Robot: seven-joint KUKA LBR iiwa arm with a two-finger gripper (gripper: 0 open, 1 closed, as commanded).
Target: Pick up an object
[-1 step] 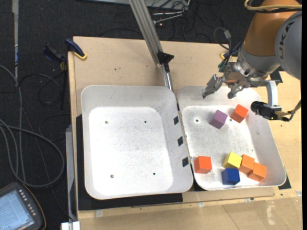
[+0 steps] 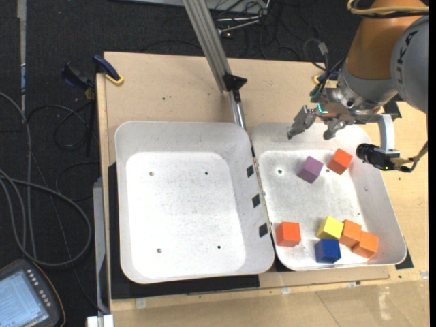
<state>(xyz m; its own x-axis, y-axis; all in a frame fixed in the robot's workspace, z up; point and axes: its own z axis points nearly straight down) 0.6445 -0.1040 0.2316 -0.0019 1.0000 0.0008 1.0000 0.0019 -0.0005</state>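
I see a tan bench (image 2: 170, 87) on dark carpet strewn with cables, a screen (image 2: 24, 298) cut off at seven o'clock. The left bin (image 2: 136, 142) sits beside the right bin (image 2: 381, 203), which holds the blocks: an orange block (image 2: 288, 234) at its six o'clock, a purple block (image 2: 310, 169) and another orange one (image 2: 339, 161) near twelve, and yellow (image 2: 331, 227), blue (image 2: 328, 251) and two orange blocks clustered at five. The gripper (image 2: 313, 125) hangs over the bin's twelve o'clock edge, fingers apart, holding nothing. The arm is cut off at the frame's edge.

bins (image 2: 136, 142): smooth white plastic, probably | bench (image 2: 170, 87): matt wood | blocks (image 2: 288, 234): matt
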